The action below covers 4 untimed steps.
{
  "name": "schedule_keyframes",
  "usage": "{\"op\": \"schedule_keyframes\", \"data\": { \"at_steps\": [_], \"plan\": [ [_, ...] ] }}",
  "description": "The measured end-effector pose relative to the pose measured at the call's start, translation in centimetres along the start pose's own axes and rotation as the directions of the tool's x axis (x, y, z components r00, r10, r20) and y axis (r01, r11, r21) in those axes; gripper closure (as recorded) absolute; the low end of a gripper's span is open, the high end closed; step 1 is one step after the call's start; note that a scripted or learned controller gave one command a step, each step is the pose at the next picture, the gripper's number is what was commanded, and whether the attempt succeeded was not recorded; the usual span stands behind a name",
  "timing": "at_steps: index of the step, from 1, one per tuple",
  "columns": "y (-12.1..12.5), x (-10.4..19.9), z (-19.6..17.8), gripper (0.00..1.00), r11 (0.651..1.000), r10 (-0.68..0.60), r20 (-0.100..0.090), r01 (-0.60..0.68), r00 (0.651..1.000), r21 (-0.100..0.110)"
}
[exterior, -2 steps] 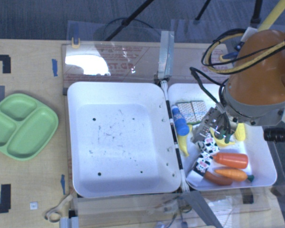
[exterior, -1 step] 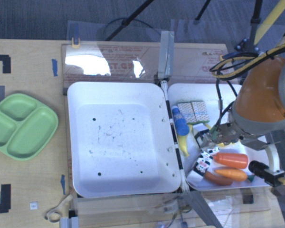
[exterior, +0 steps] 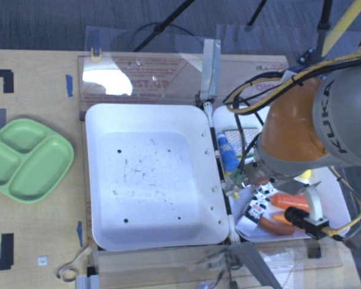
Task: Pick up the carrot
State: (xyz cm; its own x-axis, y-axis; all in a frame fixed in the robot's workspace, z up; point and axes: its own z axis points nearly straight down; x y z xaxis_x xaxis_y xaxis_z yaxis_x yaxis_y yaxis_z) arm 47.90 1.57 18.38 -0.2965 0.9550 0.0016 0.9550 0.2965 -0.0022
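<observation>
Two white bins sit side by side on my bench, and I take the left bin [exterior: 150, 173] as my landmark: its speckled floor shows bare. I reach in from the right, my orange band [exterior: 292, 128] and grey wrist hanging over the right bin [exterior: 334, 182], which lies just beside the left bin and shares its inner rim. My gripper [exterior: 246, 182] is down near that shared rim, but my own wrist covers it, so I cannot tell how it is set. The carrot [exterior: 289, 201] lies in the right bin, well right of the left bin's rim, an orange length partly under a black part of my tool. Just beside the rim stands a blue bottle [exterior: 227, 155], and a black-and-white patterned piece [exterior: 260, 200] lies between rim and carrot. Far left of the left bin rests a green divided plate [exterior: 27, 159].
</observation>
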Motion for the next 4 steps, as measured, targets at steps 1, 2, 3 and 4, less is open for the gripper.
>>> {"op": "schedule_keyframes", "data": {
  "at_steps": [1, 2, 3, 4],
  "plan": [
    [5.9, -5.0, -4.4, 1.00, 0.996, 0.087, 0.002, -0.087, 0.996, -0.004],
    [5.7, -10.1, -8.3, 1.00, 0.925, 0.379, 0.002, -0.379, 0.925, -0.004],
    [12.2, -6.7, -4.9, 1.00, 0.897, 0.443, 0.001, -0.443, 0.897, -0.004],
    [12.6, -5.3, -10.5, 1.00, 0.977, 0.212, 0.002, -0.212, 0.977, -0.005]
  ]
}}
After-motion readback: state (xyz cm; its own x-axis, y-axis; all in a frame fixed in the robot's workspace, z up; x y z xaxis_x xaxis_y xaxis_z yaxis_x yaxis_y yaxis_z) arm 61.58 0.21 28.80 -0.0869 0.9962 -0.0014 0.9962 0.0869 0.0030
